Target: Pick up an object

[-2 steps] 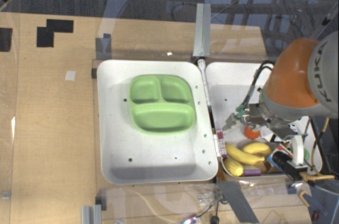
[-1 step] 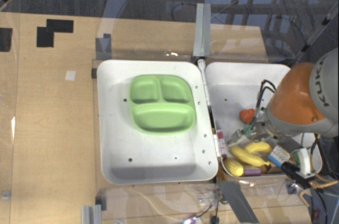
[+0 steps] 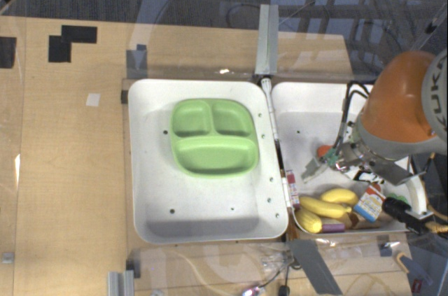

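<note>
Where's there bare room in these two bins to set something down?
Left bin: white floor all around the green tray, widest along the near wall. Right bin: far-left stretch is bare. Its near end is crowded with bananas, a small bottle and the pincer.

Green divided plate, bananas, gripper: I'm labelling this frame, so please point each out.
green divided plate (image 3: 213,137), camera view, on its long lower compartment.
bananas (image 3: 323,205), camera view, on the middle banana's body.
gripper (image 3: 311,167), camera view, between its fingertips.
</note>
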`<state>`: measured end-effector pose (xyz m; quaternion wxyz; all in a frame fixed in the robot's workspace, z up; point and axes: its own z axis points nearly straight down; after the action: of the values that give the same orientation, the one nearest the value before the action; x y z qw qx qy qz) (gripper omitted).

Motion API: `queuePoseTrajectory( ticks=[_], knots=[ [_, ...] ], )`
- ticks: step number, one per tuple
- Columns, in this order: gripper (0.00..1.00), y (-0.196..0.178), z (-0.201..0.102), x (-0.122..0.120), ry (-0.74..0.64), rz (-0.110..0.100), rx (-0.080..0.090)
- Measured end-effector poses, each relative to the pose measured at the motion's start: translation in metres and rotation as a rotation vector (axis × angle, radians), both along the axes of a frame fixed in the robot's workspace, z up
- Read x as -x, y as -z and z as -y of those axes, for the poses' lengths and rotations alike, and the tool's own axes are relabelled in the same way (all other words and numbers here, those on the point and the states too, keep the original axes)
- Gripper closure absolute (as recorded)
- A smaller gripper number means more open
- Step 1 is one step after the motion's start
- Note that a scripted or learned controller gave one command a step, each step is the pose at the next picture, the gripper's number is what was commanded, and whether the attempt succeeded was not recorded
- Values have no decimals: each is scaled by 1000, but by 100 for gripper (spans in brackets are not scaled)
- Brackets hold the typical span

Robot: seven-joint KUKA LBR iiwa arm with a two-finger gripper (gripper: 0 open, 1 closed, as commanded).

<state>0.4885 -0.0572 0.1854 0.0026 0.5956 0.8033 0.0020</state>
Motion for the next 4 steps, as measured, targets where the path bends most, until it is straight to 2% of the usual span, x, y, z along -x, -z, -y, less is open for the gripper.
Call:
queuePoseTrajectory(
  ticks=[1, 2, 3, 4],
  knots=[
    [0, -48, -3, -19, 199, -2, -1],
    [0, 9, 57, -49, 260, -4, 0],
    [0, -37, 17, -69, 139, -1, 0],
    [0, -37, 17, -69, 139, -1, 0]
  ],
)
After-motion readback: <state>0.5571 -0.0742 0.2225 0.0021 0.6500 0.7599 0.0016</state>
